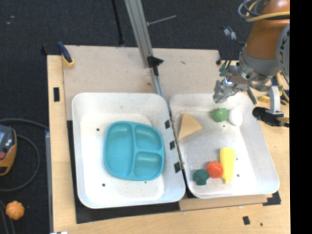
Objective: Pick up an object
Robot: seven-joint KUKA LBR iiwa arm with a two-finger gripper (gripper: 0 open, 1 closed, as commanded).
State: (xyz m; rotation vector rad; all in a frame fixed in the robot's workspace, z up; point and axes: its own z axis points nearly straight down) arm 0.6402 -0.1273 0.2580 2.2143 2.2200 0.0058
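1. The bench [117, 67] is a pale board that carries two shallow white bins side by side
2. The left bin [87, 106] holds a teal divided plate [134, 150] lying flat near its middle
3. The right bin [258, 145] holds all the small items and sits just beside the left one, their inner rims nearly touching
4. The arm [265, 28], grey with an orange band, comes in from the right above the far corner of the right bin
5. The gripper [222, 92] hangs over the far edge of the right bin, just above the green ball; whether its fingers are spread or closed I cannot tell, and nothing is visibly between them
6. A tan wedge [188, 126] lies at the left side of the right bin, near the divide
7. A yellow corn-like piece [227, 164] lies lengthwise near the front, touching an orange-red lump [214, 168]
8. A dark green lump [200, 176] sits just left of the orange-red one
9. A green ball [220, 114] rests near the back, beside a white egg [236, 117]
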